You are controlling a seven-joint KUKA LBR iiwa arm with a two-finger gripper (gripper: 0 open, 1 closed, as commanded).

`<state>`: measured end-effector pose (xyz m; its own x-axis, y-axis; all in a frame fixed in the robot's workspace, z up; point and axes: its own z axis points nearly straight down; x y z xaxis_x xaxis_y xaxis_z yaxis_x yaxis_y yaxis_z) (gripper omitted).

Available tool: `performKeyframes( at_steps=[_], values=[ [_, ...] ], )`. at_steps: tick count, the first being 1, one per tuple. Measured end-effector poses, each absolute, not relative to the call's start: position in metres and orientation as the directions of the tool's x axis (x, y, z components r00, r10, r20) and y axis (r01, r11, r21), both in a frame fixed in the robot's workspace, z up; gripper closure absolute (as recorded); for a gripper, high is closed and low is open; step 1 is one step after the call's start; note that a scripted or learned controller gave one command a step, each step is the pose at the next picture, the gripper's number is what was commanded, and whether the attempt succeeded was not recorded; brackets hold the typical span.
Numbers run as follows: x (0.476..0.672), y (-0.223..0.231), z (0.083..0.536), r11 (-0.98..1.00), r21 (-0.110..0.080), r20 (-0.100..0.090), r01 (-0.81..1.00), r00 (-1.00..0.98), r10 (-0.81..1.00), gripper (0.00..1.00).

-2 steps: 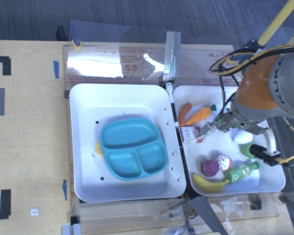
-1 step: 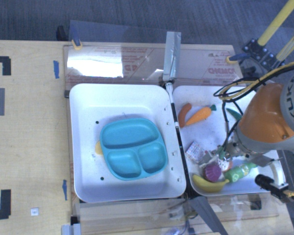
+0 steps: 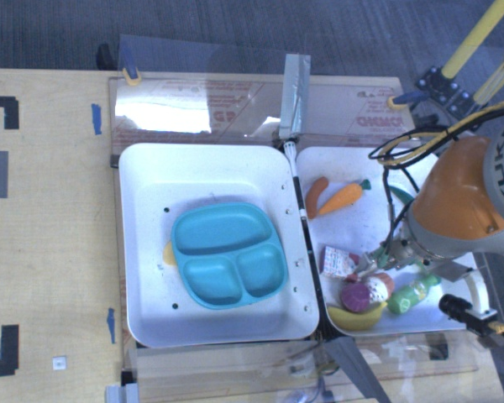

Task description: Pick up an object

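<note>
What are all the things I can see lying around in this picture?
Bins: two, white, side by side on the bench.
Divided tray: one, light blue, middle of the left bin.
Yellow item: one, mostly hidden at the tray's left edge.
Toy carrot: one, orange, top of the right bin.
Brown toy: one, beside the carrot.
Packet: one, white and red, right bin.
Round toy: one, purple, right bin.
Banana: one, yellow, right bin's near edge.
Green toy: one, right bin.
Arm: grey and orange, from the right.
Claw: low among the toys.
</note>
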<state>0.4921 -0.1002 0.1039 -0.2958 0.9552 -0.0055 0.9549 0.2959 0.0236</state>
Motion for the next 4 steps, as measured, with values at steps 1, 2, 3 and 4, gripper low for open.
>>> performKeyframes(
  at_steps=[1,2,3,4],
  values=[
    [0.524,-0.106,0.092,0.055,0.015,-0.002,0.998,-0.055,0.998,1.00],
    [0.522,-0.106,0.087,0.054,0.008,-0.003,0.999,-0.054,0.999,0.00],
    [0.483,-0.107,0.088,0.277,0.011,-0.005,0.961,-0.277,0.961,0.00],
    [0.482,-0.134,0.087,0.137,0.009,-0.002,0.991,-0.137,0.991,0.00]
  ],
)
